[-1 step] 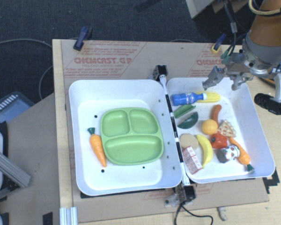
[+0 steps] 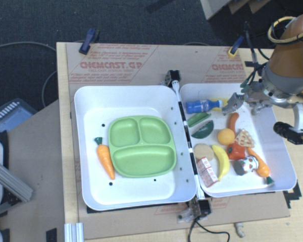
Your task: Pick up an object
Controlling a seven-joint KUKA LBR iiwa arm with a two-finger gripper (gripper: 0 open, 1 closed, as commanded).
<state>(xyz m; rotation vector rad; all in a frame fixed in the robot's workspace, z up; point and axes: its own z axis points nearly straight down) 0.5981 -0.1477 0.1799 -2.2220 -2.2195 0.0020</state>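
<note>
A counter (image 2: 141, 59) covered in cardboard carries two white bins. A green tray (image 2: 141, 146) and a carrot (image 2: 105, 160) are seen in the left bin (image 2: 86, 135). Toy food is piled in the right bin (image 2: 278, 155), sausage (image 2: 233, 121) included. The jaws (image 2: 245, 99) are spread wide above it, nothing held.

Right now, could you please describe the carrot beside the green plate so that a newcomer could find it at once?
Look in the left bin, the one that holds the green plate with three sections. The carrot lies on the bin floor just off the plate's left edge, its green top pointing up the picture. It is the only orange thing in that bin; the other food is piled in the right bin.
</note>
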